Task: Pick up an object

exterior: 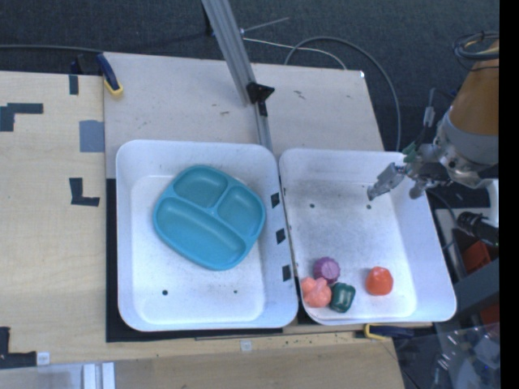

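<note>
Camera view: gripper (395, 181) over right bin (422, 241), upper part; finger spread impossible to tell, nothing visibly held. Small toys clustered low in that bin: purple piece (326, 268), orange piece (316, 292), green piece (342, 297), red piece (379, 280) apart. Probably light, hard, smooth; best pinched across the middle.

Even, diffuse overhead light, fairly bright; no hard glare. White bins (130, 298) read a bit washed out w/ mild bloom along rims. Soft, short shadows: under the blue plate (209, 215) toward its lower edge, and a dark strip along the tabletop's (49, 217) front edge below the left bin. Low res, slight overall softness; arm at right edge blurred, possibly motion. Dark floor underexposed.
</note>
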Available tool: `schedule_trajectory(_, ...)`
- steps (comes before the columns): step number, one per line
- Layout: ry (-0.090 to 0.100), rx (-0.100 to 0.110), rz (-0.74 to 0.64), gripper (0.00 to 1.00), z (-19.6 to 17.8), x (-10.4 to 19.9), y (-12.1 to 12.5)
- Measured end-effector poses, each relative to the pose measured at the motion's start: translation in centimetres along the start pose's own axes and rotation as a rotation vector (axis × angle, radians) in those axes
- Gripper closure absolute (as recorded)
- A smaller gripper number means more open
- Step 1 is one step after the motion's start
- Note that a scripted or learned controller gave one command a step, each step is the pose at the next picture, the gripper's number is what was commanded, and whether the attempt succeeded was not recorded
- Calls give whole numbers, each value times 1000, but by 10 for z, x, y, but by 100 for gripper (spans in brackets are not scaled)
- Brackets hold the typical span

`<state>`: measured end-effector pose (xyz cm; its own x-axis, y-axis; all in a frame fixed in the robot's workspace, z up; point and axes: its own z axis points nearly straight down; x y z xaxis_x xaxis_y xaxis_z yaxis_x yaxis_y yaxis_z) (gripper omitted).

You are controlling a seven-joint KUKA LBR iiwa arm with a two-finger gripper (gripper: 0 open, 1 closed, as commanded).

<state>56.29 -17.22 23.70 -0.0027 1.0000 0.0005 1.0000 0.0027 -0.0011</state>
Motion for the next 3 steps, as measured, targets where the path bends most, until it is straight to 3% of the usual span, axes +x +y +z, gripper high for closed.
schedule_trajectory(1,0,0,0,0,0,0,0)
schedule_trajectory(3,-1,5,1,0,108,5,9)
